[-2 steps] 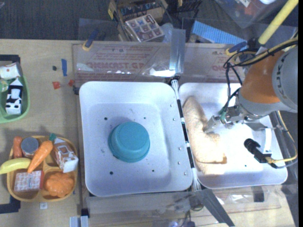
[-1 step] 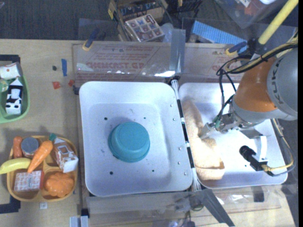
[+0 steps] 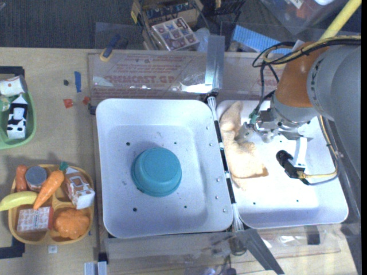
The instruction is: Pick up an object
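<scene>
Beige crumpled soft object (image 3: pixel 242 153) in right white bin (image 3: pixel 298 205); claw (image 3: pixel 248 128) above it, grip state unclear

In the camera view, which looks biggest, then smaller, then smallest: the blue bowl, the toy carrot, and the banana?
1. The blue bowl in the left bin looks biggest by far.
2 and 3. The toy carrot and the banana, both on the yellow tray, look about alike, so I won't rank them.
</scene>
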{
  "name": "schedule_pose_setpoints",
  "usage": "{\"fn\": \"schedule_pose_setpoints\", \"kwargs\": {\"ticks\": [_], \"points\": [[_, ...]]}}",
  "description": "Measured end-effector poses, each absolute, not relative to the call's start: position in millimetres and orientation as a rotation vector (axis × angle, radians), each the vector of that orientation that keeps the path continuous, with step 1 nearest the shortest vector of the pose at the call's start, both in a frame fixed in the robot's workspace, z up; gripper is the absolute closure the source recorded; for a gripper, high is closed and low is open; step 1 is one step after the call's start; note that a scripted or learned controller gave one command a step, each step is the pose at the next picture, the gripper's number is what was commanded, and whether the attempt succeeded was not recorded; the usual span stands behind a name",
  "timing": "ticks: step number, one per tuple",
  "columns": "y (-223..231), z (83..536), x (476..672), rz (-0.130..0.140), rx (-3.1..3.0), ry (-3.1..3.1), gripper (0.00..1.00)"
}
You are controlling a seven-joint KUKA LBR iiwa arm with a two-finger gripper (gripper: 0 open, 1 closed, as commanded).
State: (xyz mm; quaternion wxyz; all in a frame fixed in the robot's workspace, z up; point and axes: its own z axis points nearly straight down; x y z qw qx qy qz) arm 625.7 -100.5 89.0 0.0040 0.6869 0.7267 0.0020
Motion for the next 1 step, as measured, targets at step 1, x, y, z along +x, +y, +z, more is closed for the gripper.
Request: {"fn": "schedule_pose_setpoints", "kwargs": {"ticks": [1], "points": [[-79.0, 186.1, 649.4, 0.002, 1.821, 2.553, 0.00]]}}
